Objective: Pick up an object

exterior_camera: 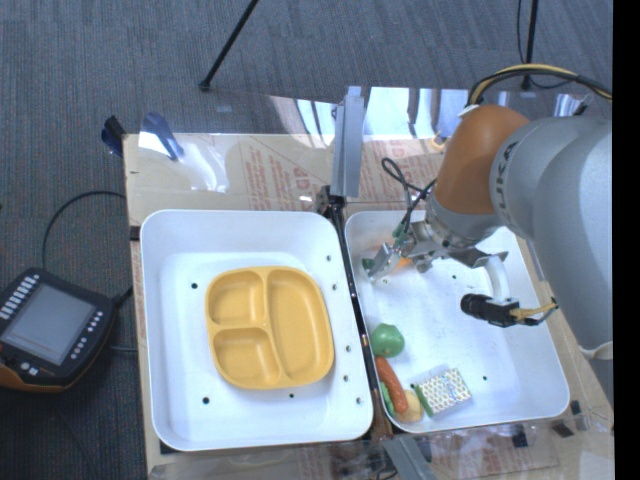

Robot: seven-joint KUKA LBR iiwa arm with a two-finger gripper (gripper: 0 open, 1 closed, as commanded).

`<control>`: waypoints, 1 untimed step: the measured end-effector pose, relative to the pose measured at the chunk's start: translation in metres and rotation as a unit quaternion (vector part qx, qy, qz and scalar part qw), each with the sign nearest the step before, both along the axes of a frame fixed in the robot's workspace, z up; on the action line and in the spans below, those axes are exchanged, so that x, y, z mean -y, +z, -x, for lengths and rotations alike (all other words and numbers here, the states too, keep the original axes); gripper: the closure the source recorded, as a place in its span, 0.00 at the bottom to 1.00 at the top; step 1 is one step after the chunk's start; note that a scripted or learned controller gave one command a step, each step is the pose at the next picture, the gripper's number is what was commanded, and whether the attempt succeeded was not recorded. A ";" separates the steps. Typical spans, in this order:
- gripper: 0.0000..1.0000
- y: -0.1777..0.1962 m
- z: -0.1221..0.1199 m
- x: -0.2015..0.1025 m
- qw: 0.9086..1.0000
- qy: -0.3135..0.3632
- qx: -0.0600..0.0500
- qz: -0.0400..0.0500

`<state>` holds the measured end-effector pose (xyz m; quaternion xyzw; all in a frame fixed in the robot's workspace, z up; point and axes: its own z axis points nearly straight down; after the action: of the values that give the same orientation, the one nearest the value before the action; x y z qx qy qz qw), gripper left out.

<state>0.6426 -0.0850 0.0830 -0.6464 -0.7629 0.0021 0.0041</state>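
You're seeing a yellow divided plate [269,326] lying in the left bin [170,258]. In the right bin [540,368], green ball [388,340], carrot [392,383] and checkered block [443,389] are sitting near front; gripper [385,261] is hovering at back-left, jaw state unreadable.

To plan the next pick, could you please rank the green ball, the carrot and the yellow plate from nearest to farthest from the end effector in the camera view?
From the end effector, in the right bin's upper left:
1. Green ball, just below it in the same bin.
2. Carrot, lower still, at that bin's lower-left edge.
3. Yellow plate, in the left bin. Its near rim rivals the carrot; its centre is farthest.
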 end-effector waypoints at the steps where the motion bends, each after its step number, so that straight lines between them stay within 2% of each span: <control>1: 0.00 0.054 -0.002 0.017 0.998 0.067 0.003 0.000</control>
<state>0.6442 -0.1022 0.1373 -0.5940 -0.8045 0.0006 0.0015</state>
